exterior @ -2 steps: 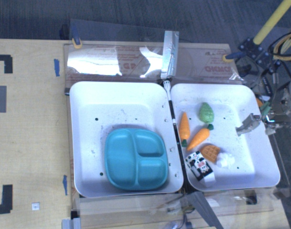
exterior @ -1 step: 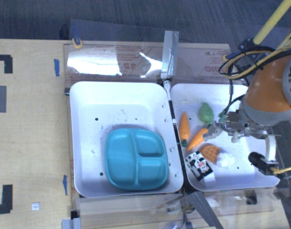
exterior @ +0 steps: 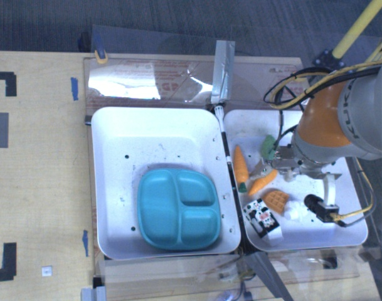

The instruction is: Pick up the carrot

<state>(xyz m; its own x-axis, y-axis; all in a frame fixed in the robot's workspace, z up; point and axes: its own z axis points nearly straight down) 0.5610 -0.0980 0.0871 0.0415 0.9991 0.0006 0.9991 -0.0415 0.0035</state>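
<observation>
Carrot (exterior: 240, 165) lies unlifted in the right bin (exterior: 354, 231), just left of the hand (exterior: 273, 165). You still need the grasp; hand state can't be told.

Arm (exterior: 360, 115) cut off at right edge. Hand (exterior: 280, 162) partly under wrist, grip state unreadable. Green item (exterior: 268, 147) beside it too small to identify.

Single fixed camera above the bench (exterior: 40, 137), slanted down (both bins (exterior: 109, 168) in frame).
</observation>
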